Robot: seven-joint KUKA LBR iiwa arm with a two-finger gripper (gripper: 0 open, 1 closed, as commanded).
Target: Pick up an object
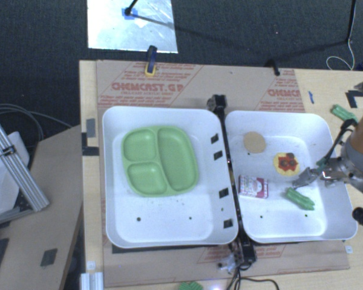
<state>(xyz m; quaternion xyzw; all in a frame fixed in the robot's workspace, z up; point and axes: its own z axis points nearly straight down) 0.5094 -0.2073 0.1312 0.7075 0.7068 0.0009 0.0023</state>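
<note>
The right bin [336, 219] holds several small objects. A tan round disc [254, 142] lies at its back left. A yellow disc with a red top [286, 163] sits near the middle. A pink and white packet [253, 186] lies by the left wall, and a green pod-shaped piece [299, 198] is toward the front. My gripper [310, 174] reaches in from the right, low over the bin. It is just above the green piece and just right of the yellow disc. I see nothing held in it.
The left bin [169, 222] holds a green divided plate [159, 161]. A black clip strip [225, 162] runs between the two bins. Cardboard lies under both bins. Loose green and dark items sit on the bench at the far right [345, 112].
</note>
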